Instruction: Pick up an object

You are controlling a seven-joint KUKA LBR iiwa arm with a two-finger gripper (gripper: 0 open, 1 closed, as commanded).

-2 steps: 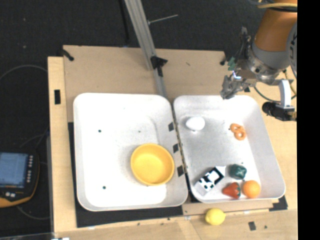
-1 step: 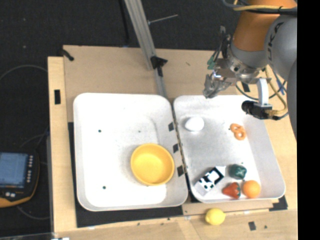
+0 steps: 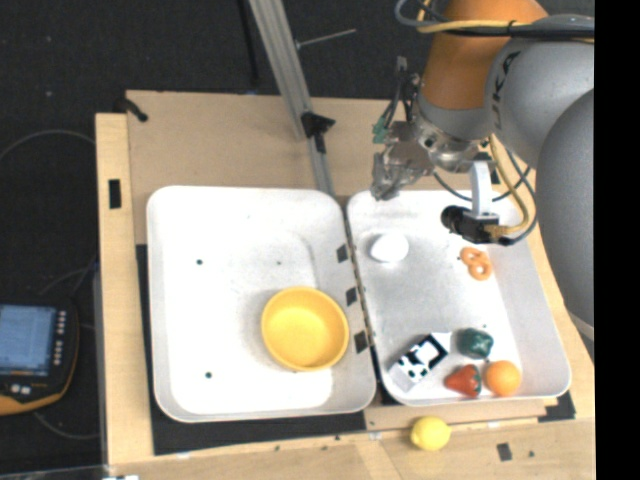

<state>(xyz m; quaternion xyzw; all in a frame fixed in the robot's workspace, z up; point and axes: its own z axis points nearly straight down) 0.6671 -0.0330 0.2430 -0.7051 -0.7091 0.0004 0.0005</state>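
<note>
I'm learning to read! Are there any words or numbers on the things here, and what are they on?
No words or numbers can be read here.
Black-and-white block: bold pattern, but no letters to make out.
Handheld screen at the left edge: glows blue, too blurred to read.
Yellow bowl, white disc, orange: plain, no writing.

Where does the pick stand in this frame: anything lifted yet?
Nothing looks lifted. The gripper hangs over the right bin's far-left corner. The white disc, orange ring and the near-corner cluster with the orange ball all lie on the bin floor. Descent, grasp and lift remain.
</note>
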